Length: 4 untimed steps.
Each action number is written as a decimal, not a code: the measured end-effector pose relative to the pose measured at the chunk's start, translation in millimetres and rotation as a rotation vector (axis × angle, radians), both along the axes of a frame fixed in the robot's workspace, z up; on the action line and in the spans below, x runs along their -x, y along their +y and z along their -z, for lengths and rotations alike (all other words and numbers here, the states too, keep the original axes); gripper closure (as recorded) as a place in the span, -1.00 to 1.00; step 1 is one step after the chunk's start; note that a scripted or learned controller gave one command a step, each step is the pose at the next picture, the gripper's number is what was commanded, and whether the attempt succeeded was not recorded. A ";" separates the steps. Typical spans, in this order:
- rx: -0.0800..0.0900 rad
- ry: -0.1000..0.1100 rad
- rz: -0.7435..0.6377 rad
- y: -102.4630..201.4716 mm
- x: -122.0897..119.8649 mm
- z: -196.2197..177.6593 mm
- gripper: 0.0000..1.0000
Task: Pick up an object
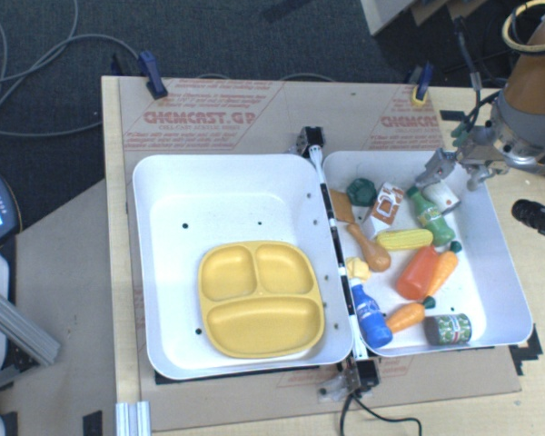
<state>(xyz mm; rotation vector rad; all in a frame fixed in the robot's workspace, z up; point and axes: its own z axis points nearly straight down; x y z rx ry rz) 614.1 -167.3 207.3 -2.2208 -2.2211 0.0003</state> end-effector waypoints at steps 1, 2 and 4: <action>0.002 -0.012 -0.001 16.2 50.2 107.7 -1.00; -0.002 0.004 0.001 54.3 110.6 123.3 -1.00; 0.000 -0.016 -0.010 113.3 38.0 16.4 1.00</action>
